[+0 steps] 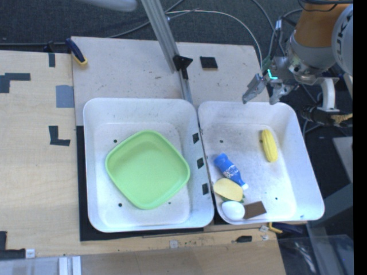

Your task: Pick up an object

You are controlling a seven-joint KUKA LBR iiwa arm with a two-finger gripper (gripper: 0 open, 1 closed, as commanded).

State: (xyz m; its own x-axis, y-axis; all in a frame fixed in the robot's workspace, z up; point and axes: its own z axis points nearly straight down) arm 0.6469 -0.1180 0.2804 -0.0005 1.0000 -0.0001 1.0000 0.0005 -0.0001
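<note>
The step in hand looks like the approach: the end effector (262, 91) hangs just above the far rim of the right bin (289, 153), near its far right corner, and its two fingers stand apart with nothing between them, so nothing is picked yet. The candidates for picking all lie in the right bin. A yellow corn cob (268, 145) lies alone toward the right wall, well apart from the others, and I judge it the easiest target, because the fingers can come down on both sides of it without touching anything. For this the arm needs to move toward the near side and lower, with the fingers set across the short width of the cob. In the near left corner of the same bin there is a crowded group: a blue bottle (230, 169), a yellow lemon-like piece (228, 189) touching it, a white egg-like object (233, 210) and a small brown block (254, 209) just beside it. A grasp there risks pushing the neighbours or the bin wall. The left bin (94, 153) carries a green square plate (147, 169), flat and wide, hard to pinch. A metal pole (166, 36) crosses the surface beyond the bins, away from the path.
</note>
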